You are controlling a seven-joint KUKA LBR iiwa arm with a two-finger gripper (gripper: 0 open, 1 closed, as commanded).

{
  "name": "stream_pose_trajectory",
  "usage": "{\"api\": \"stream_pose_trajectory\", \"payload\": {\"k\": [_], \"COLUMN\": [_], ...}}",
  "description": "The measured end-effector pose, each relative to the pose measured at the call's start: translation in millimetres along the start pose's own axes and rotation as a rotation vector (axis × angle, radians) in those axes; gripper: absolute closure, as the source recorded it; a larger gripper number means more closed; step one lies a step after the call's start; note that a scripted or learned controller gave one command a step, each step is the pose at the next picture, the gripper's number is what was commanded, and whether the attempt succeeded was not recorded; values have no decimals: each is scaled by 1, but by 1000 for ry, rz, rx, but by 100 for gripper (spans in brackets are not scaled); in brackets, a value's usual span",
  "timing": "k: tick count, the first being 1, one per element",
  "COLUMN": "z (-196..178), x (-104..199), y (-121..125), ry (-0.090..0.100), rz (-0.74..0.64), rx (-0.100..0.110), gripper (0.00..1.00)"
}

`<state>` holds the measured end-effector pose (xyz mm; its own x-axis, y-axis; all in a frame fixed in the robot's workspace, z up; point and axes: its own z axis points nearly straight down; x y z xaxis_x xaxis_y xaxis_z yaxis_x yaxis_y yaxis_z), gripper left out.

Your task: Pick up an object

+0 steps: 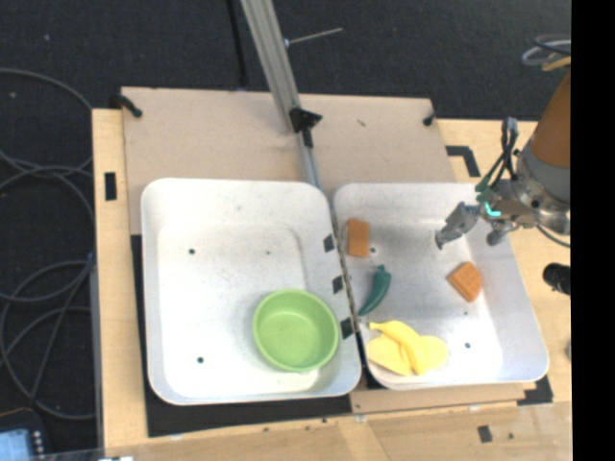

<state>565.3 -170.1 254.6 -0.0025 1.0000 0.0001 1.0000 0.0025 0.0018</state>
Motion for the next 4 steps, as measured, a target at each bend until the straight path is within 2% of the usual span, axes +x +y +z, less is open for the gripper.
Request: {"api": "stream_pose_trajectory", "payload": {"k": [1,2,3,4], "z": [42,105,155,143], "x": [-2,-7,-8,-9], "y": [0,-4,-3,-2], "ry": [-2,-1,-2,-1], "rz": [3,3,3,10], "rx": [4,7,2,-3], "gripper": [0,0,0,100]}}
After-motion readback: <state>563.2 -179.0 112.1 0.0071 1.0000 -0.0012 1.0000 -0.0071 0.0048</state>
